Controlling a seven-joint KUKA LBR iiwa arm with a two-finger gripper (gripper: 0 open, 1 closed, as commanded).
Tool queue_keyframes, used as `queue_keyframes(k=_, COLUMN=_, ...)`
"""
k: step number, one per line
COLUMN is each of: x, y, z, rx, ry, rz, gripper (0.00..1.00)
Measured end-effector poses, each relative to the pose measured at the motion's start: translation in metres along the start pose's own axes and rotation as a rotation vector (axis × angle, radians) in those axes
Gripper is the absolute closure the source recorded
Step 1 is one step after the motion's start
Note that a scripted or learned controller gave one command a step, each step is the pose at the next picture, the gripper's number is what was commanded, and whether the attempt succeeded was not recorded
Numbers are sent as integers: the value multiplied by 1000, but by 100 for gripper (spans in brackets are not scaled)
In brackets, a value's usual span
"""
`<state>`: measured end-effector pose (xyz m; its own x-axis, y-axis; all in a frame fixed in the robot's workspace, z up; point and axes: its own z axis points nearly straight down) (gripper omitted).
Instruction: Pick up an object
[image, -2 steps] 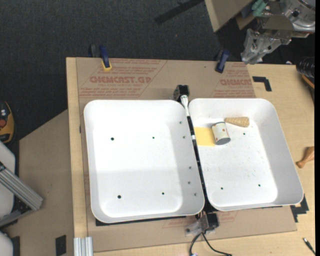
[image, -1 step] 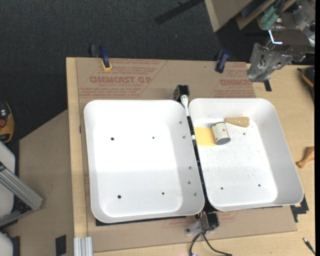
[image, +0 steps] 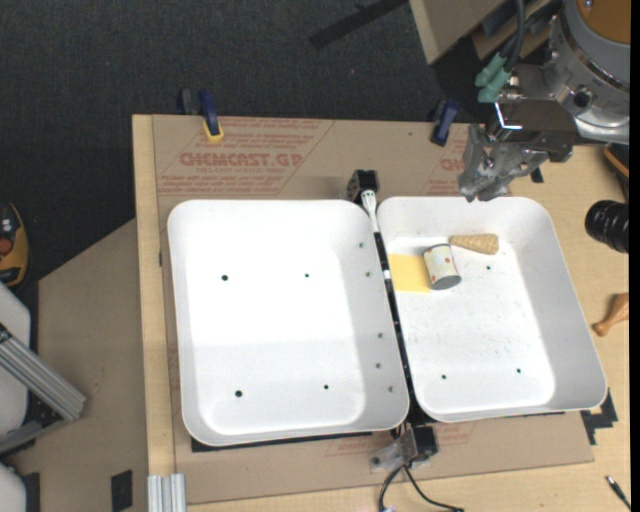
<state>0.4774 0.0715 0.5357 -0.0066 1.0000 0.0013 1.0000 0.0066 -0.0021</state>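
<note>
Cardboard-topped counter (image: 150, 300), two white bins. Left bin (image: 200, 420): nothing to list. Right bin (image: 560, 330), upper left: yellow flat piece (image: 403, 272), small white cylinder (image: 441, 267) touching it, tan cone (image: 474, 243) just beside. My end effector (image: 484, 185) hovers above the right bin's far rim, carrying nothing; finger spread cannot be told. Recommended: descend over the cylinder, straddle it across its round sides, clear of the cone.

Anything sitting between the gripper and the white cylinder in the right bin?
Yes: in the camera view, the tan cone-shaped piece lies just inside the right bin's far rim, between the gripper and the white cylinder.
</note>
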Motion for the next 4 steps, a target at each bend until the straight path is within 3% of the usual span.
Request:
queue_keyframes(k=1, x=-3, y=2, z=1, rx=0, ry=-2, rz=6, gripper=0)
queue_keyframes(k=2, x=-2, y=2, z=-10, rx=-5, ry=-1, rz=4, gripper=100)
queue_keyframes(k=3, x=-2, y=2, z=-10, rx=-3, ry=-2, rz=5, gripper=0)
queue_keyframes(k=4, x=-2, y=3, z=-21, rx=-8, ry=-1, rz=4, gripper=100)
